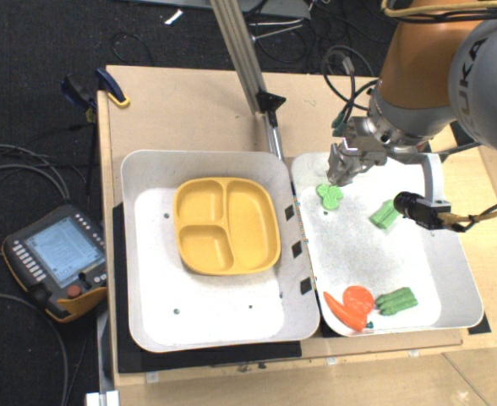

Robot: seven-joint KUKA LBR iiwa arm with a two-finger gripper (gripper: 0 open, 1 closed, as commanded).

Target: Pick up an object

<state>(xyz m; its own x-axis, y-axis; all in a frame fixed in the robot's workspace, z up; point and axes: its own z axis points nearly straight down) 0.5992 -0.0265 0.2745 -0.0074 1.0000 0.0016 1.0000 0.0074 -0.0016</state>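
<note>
Here the gripper hangs low over the far left corner of the right bin, its tip just above a small green toy lying on the bin floor. Whether the fingers are open or shut cannot be told from this angle, and nothing shows between them. A green block lies near, to the right of the toy. At the near edge of the same bin sit an orange-red toy and, just beside it, a green ridged piece. The left bin holds a yellow divided tray. A pendant rests on the floor left of the bench.
</note>
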